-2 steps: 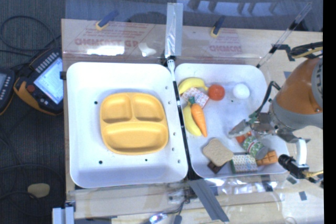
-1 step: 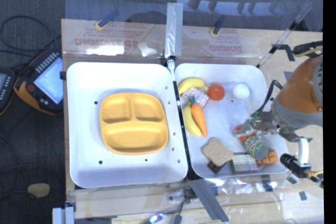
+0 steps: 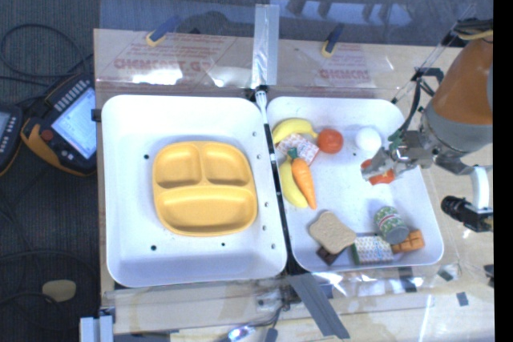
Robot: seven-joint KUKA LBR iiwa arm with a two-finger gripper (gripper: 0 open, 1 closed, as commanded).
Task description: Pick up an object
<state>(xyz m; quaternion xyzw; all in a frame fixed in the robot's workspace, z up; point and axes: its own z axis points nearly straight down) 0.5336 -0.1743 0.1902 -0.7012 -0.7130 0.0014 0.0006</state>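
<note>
On the floor at far left lies a teach pendant (image 3: 68,128) with a lit screen, cables curling around it. The counter (image 3: 120,60) carries two shallow white bins side by side. The left bin (image 3: 128,252) holds a yellow divided plate (image 3: 205,187), lying flat near the bin's middle.

In the right bin (image 3: 425,252), just past the shared rim, a banana (image 3: 288,160) curves along the left wall. A toy carrot (image 3: 303,181) lies across it, and a small patterned packet (image 3: 297,146) rests just above the carrot. A tomato (image 3: 329,141) sits beside that, then a white egg (image 3: 368,139) further right. Toward the front lie a slice of toast (image 3: 331,231), a patterned box (image 3: 372,249), a green-labelled can (image 3: 390,223) and a small orange piece (image 3: 412,240), close together.

The hand (image 3: 390,163) hangs over the bin's right part, just below the egg, with a small red object (image 3: 380,173) at its tip. Whether its fingers are spread or pinching that object, I cannot tell. The grey arm with its orange band (image 3: 469,88) reaches in from the right.
</note>
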